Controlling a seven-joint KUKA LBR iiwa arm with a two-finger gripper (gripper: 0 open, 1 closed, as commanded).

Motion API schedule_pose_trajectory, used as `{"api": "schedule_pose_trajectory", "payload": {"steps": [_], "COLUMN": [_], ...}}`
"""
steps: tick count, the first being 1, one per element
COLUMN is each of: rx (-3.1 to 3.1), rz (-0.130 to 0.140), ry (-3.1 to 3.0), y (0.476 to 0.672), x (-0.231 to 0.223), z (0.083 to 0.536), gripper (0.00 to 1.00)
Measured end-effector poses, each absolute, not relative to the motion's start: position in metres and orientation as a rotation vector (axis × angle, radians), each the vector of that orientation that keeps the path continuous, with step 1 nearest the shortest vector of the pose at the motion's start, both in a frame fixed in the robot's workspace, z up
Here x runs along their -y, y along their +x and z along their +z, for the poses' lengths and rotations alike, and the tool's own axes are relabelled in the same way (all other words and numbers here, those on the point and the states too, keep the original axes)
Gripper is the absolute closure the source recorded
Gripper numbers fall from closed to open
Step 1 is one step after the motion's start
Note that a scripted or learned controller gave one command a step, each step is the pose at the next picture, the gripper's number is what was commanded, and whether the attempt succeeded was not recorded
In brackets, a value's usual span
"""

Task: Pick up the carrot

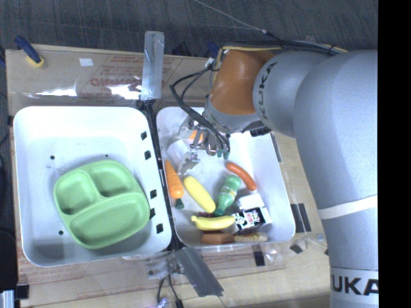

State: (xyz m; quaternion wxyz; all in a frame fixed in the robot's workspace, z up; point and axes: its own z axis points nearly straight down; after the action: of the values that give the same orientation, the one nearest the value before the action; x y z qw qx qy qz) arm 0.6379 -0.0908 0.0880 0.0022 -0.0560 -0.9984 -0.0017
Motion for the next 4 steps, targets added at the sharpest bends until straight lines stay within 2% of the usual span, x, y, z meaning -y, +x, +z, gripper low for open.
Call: {"api": "schedule_pose_trajectory", "payload": {"steps": [1,2,3,4], "rx": [3.143,3.099,2.943,2.943], "rz": [0.000,0.000,0.002,0.001], "ry": [-0.170,-0.544,-1.088,-1.087], "y": [0.641,0.587,0.552,0.552], "x": [0.093,0.070,0.067,0.067], "z": [0.104,0.194,0.195,0.195], "gripper": [1.00,1.00,1.00,0.00]}}
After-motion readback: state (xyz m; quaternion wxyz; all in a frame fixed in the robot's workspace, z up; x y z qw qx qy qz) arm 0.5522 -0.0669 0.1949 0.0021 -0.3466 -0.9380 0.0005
